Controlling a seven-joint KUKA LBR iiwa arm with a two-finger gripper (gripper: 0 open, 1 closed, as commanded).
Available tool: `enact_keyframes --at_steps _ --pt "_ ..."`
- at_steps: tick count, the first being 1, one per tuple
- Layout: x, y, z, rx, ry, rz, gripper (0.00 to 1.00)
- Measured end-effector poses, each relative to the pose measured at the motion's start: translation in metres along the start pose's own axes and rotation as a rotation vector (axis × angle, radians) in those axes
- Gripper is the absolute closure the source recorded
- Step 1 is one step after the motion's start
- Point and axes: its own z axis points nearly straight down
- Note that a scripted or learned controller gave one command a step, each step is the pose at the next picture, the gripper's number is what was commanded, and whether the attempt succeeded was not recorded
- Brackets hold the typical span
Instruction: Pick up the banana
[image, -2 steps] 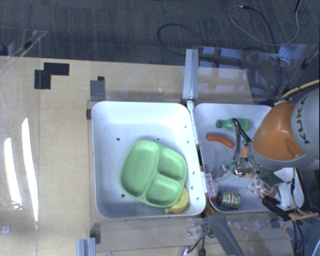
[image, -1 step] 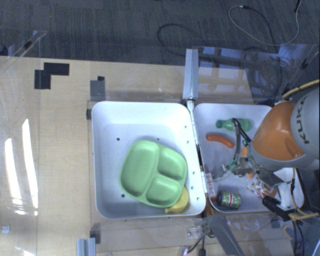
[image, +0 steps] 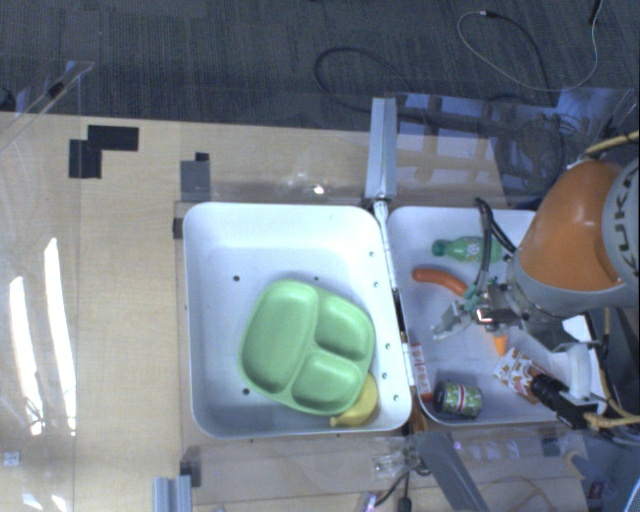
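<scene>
Arm: grey, with its orange band (image: 565, 235) bulking large at the right, reaching in over the right bin (image: 425, 235).
Pincer (image: 452, 322): hangs above the middle of the right bin, fingers spread apart with nothing between them, tips toward the left.
Banana (image: 360, 405): in the left bin (image: 215, 300), at its near right corner, mostly tucked under the near edge of the green plate; a curved yellow stretch shows, its long axis running roughly from the lower left up to the right, along the plate's rim. Which end is the stem I cannot tell.
Green plate (image: 308, 345): a three-compartment tray, lying in the middle of the left bin, tilted as it rests over the banana.
Can (image: 459, 399): dark with a green label, on its side at the near edge of the right bin.
Carrot (image: 440, 278): orange, lying just left of the pincer.
Green bottle (image: 462, 248): on its side near the far wall of the right bin.
Bench (image: 100, 350): pale wood, carrying both bins.
</scene>
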Motion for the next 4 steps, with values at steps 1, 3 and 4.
enact_keyframes --at_steps 1,3,4 --pt "-0.028 -0.003 0.08 0.004 0.0 0.097 0.0" --pt "-0.027 -0.003 0.073 0.003 0.0 0.164 0.0" --pt "-0.102 0.033 0.012 0.001 -0.001 -0.026 0.0"
